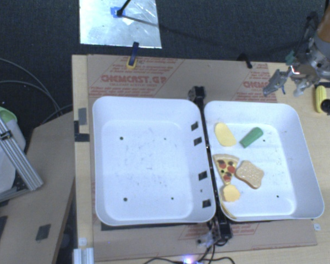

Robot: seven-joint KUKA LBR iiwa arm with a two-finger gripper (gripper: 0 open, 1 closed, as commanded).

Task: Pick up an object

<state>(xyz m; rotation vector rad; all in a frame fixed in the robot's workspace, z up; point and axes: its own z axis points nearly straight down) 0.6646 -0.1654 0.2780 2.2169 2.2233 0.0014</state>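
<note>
While the claw (287, 84) hangs at the upper right of the camera view, beyond the far rim of the right bin (303, 147), its two grey fingers (273, 84) stand spread apart, released, with only the brown cardboard sheet (154, 77) showing between them. It is over the bench rather than over either bin, and well apart from every object. The grey arm (325, 54) comes in from the right edge behind it.

All the loose objects lie in the right bin, gathered towards its left half. Nearest the claw is the green block (251, 137), lying at a slant in the far part of the bin. Just beside it to the left lies the yellow oval piece (225, 135), apart from the block. Closer to the near side sits the pizza slice (226, 166), close to the bin's left wall, with the toast piece (249, 174) touching or almost touching its right edge. The small yellow round piece (231, 193) lies just below the pizza slice, near the bin's lower left corner.

Black clips (197, 141) run along the seam between the two bins. The left bin (99, 147) lies beside it on the same cardboard sheet, whose red lettering shows along the far side. Beyond the bench, a silver sheet (121, 15) lies on the dark floor.
</note>
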